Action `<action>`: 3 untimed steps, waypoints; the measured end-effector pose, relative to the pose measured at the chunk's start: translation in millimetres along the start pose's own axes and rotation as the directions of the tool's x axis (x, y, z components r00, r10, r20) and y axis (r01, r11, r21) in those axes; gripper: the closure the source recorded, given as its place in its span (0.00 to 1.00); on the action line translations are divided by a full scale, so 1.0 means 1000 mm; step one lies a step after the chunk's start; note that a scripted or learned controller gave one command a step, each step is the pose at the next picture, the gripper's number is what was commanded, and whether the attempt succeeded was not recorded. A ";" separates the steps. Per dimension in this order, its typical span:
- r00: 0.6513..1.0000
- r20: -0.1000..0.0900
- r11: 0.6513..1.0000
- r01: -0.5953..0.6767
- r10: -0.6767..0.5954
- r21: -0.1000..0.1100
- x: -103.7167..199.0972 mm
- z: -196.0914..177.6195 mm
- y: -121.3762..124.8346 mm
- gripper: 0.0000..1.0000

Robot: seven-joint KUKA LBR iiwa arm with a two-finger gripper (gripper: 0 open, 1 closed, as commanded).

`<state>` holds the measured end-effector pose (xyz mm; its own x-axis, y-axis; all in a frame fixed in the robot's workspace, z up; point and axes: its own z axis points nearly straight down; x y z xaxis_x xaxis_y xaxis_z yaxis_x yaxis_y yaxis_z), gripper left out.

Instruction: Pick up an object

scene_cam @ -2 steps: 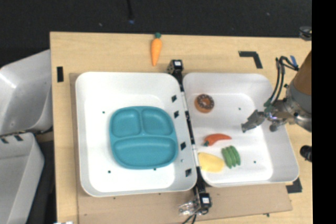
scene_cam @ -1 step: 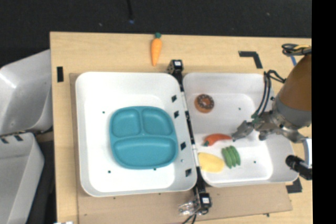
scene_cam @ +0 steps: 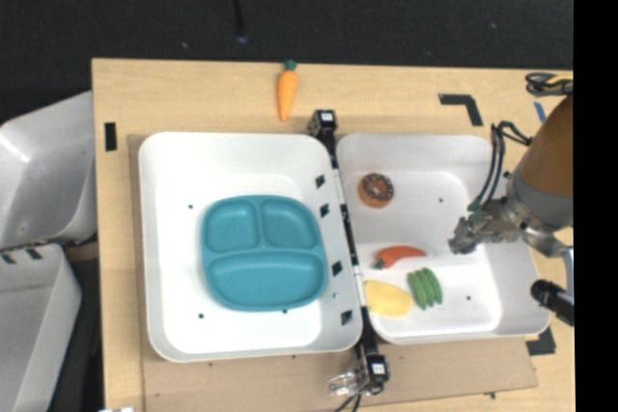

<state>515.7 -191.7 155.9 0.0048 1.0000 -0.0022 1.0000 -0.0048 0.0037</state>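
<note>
The right bin (scene_cam: 425,154) holds a brown doughnut (scene_cam: 376,189), a red chilli pepper (scene_cam: 399,256), a green ridged vegetable (scene_cam: 425,288) and a yellow piece of fruit (scene_cam: 388,299). My gripper (scene_cam: 467,237) hangs over the right half of that bin, to the right of the red pepper and above the green vegetable, with nothing seen between its fingers. The arm's orange band (scene_cam: 550,159) rises behind it at the right edge.
The left bin (scene_cam: 164,207) carries a blue divided plate (scene_cam: 263,252). An orange carrot (scene_cam: 287,92) lies on the wooden bench (scene_cam: 193,92) behind the bins. Black clips sit along the seam between the bins.
</note>
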 end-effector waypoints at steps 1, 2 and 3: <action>1.000 0.000 1.000 0.008 -0.008 -0.003 0.007 -0.048 0.003 1.00; 1.000 0.001 1.000 0.008 -0.008 -0.004 0.006 -0.103 0.005 1.00; 1.000 -0.002 1.000 0.010 -0.010 0.001 0.050 -0.093 0.009 1.00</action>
<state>524.9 -141.2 248.9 -0.0056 1.0000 -0.0006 1.0000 0.0056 0.0022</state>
